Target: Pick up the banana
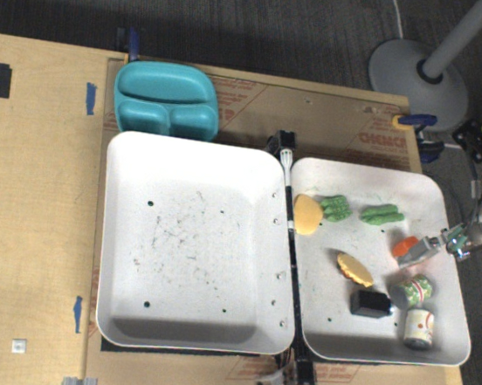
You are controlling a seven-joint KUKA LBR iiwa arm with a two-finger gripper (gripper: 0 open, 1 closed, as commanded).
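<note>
Honestly, I cannot tell how my gripper (456, 242) stands. The banana (354, 267) lies well to its left, past the carrot (404, 247). I should cross over, then close across its narrow width.

Tan cardboard-covered table (25, 229) with black markings and blue tape tabs at 9 o'clock. Dark grey carpeted floor (247, 12) along 12 o'clock. Grey round stand base (411, 73) with slanted pole at 1 o'clock.
</note>
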